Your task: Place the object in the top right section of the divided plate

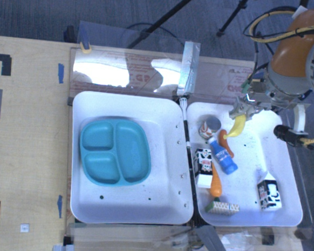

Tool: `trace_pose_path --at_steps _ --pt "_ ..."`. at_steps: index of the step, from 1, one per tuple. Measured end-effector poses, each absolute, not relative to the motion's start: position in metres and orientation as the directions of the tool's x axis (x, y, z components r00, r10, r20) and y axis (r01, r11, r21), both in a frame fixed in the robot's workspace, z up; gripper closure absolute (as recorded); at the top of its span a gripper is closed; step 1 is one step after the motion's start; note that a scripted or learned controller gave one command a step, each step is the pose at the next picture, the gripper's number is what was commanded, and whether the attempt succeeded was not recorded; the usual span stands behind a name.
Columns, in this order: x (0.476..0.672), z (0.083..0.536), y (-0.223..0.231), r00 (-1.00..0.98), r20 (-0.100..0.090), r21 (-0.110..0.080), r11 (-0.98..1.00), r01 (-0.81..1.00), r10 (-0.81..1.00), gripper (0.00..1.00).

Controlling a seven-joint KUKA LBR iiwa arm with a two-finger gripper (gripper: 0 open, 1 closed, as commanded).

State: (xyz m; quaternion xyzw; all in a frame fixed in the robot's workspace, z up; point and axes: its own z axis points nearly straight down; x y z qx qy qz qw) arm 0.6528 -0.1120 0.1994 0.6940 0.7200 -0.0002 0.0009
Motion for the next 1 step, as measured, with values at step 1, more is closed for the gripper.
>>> trace_pose_path --at_steps 1 --pt "0.6111 0.089 -0.156 -0.12 -0.001 0.003 0.12 0.993 0.993 1.0"
